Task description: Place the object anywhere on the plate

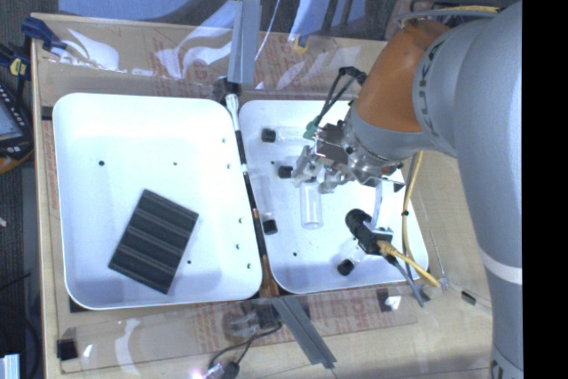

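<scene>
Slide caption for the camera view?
Arm's gripper over right bin above a clear object; dark ridged plate in left bin.

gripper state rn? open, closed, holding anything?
Gripper: cannot be told from this view. It sits over the right bin, right above a clear tube, with no object seen between its fingers.

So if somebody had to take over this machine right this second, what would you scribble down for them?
Gripper: low over the right bin, above a clear tube-like object lying on the bin floor. Whether it grips anything cannot be told.
Plate: the dark ribbed plate lies in the left bin, nothing on it.
Done: nothing placed yet.
Left: pick up the object, carry it across the divider, set it on the plate.
Small dark bits are scattered in the right bin.
</scene>
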Tool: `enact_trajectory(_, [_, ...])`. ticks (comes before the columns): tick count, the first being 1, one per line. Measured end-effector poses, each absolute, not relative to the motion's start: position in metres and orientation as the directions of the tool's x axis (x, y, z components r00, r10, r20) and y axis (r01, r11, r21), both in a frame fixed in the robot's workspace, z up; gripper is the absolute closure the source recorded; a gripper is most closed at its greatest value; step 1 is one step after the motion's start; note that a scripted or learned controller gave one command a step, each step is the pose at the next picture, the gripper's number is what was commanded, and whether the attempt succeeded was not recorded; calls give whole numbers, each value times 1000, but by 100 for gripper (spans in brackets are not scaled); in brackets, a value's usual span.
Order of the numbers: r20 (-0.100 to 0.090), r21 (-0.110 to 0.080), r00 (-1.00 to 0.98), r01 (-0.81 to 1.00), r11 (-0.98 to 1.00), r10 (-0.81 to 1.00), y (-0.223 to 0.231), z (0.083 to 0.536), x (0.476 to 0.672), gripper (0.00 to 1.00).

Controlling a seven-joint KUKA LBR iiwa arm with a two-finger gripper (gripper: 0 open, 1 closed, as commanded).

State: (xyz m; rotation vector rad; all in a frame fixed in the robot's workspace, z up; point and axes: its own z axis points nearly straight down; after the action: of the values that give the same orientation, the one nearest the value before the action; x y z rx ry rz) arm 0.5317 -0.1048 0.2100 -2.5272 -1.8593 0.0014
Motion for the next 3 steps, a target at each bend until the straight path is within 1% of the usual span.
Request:
enact_trajectory(1, [-1,-7,282,959,-282,959,-15,210,528,100])
enact_trajectory(2, [-1,-4,154,988,-154,988,55,190,561,100])
enact_trajectory(3, [2,-1,391,920,-391,920,150,93,583,100])
